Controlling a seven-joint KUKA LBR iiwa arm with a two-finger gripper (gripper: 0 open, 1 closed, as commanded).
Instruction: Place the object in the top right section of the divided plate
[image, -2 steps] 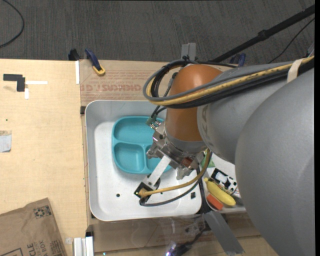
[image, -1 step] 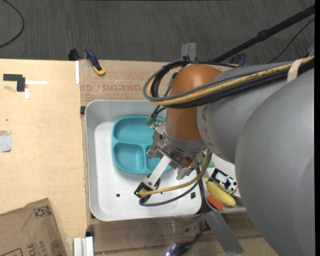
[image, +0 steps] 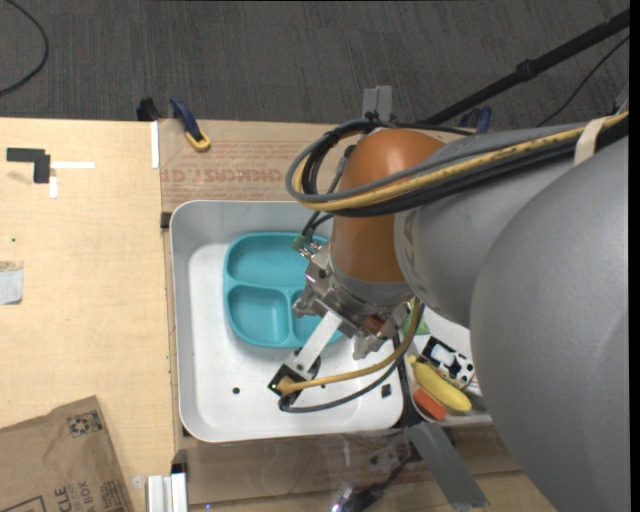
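Observation:
A teal divided plate (image: 258, 296) lies in the left white bin (image: 200, 400), toward its far side. Two of its sections show on the left, one above the other. Its right part is hidden under my arm. My gripper (image: 338, 306) hangs below the orange band, over the plate's right side, and the wrist covers its tips. I cannot make out any object held there.
The right bin holds a yellow banana (image: 442, 386), a red-orange piece (image: 428, 406) and a black-and-white item (image: 446, 358). A tiny dark speck (image: 236, 391) lies on the left bin's floor. A cardboard box (image: 60, 460) sits at the lower left, and a blue clamp (image: 190, 125) is beyond the bin.

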